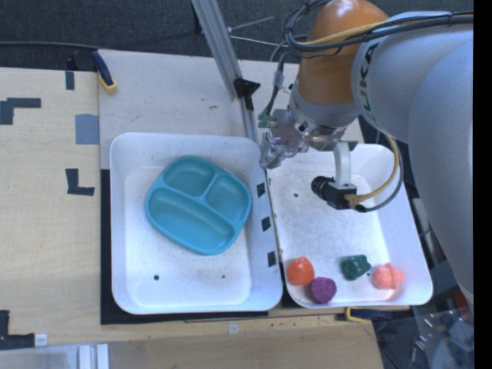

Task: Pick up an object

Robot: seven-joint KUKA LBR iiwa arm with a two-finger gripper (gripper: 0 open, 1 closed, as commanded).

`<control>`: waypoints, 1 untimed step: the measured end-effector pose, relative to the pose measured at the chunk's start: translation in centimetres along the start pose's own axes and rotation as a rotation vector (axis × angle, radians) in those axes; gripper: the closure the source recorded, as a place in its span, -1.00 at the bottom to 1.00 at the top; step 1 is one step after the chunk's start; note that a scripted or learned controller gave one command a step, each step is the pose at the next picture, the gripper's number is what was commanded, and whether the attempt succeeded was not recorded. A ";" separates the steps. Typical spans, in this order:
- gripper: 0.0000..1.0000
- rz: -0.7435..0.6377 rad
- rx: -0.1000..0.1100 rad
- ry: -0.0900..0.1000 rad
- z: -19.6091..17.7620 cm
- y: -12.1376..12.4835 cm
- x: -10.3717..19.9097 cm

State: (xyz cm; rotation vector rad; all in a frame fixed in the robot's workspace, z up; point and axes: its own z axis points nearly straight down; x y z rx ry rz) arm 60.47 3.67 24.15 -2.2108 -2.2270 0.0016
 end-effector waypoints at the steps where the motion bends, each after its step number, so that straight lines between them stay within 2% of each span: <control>1: 1.00 0.000 0.001 -0.001 1.8 -0.3 5.5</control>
